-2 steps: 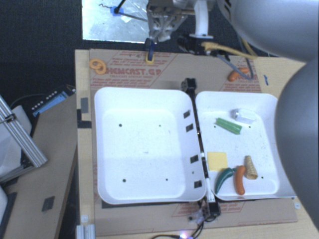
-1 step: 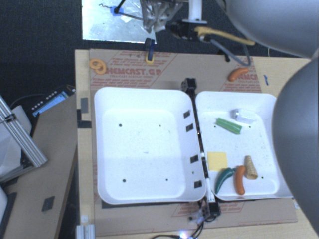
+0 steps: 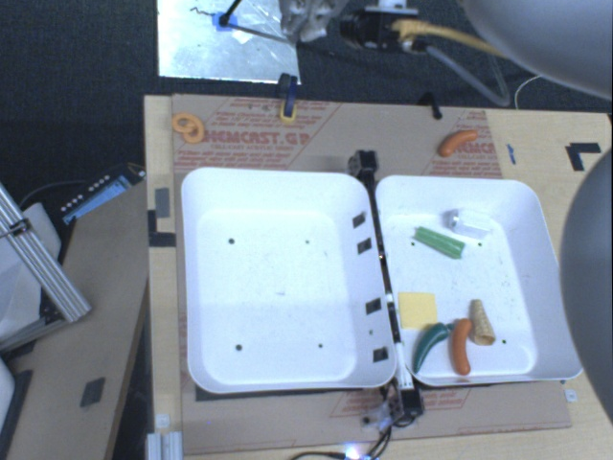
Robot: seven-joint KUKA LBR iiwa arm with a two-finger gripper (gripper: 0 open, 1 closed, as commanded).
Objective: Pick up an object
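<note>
Step one for me, nothing grabbed yet: can't tell the claw's state, so next I'd drop onto the orange sausage (image 3: 461,346) in the right bin (image 3: 536,218).

I see dark blue-grey carpet floor (image 3: 77,65) around rig. Shiny metal sheet (image 3: 225,27) lies on floor at top, glare on it. Worktop (image 3: 383,127) is tan board with red printed lettering. Second tan board (image 3: 77,372) sits lower left, beside aluminium rail (image 3: 38,266). Light even, soft shadows only.
</note>
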